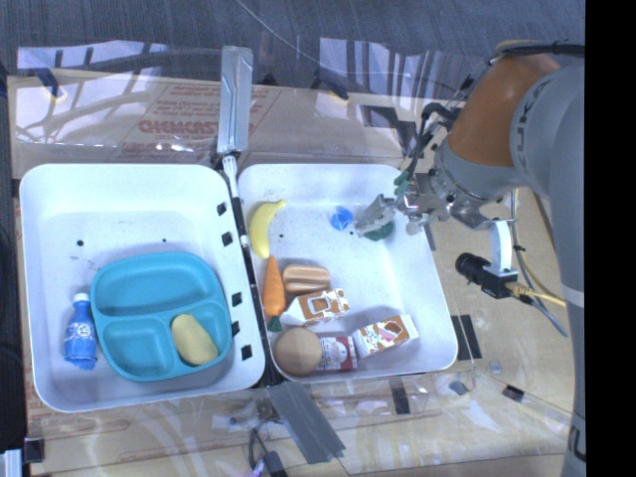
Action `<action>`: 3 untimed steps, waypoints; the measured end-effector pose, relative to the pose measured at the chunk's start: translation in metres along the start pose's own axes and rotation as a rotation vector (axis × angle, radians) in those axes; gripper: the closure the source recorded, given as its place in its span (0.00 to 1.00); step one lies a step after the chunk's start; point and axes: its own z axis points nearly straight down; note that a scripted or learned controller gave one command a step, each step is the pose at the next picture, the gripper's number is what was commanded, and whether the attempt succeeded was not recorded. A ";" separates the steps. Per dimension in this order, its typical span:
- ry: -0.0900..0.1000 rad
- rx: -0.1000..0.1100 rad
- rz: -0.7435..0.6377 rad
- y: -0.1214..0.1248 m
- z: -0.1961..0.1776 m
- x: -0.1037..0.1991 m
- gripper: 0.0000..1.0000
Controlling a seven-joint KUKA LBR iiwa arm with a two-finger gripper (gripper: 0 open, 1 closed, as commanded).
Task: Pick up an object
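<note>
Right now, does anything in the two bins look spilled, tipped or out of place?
Nothing spilled. Two small cartons lie on their sides in the right bin, crowded against the carrot; a dark green thing sits by the gripper.

The arm (527, 117) runs off the right side, so its upper links go unseen. The tool (383, 217) is blurred, and whether anything sits between its tips cannot be told; a dark green shape (376, 233) lies right under it (identity unclear). The small blue object (342, 219) beside it is too small to name. Carton print (384, 336) is illegible.
</note>
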 end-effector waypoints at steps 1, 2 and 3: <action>0.000 -0.003 0.207 0.032 0.111 -0.009 0.00; -0.001 -0.004 0.053 0.079 0.110 -0.007 0.00; -0.002 -0.013 0.157 0.080 0.021 0.016 0.00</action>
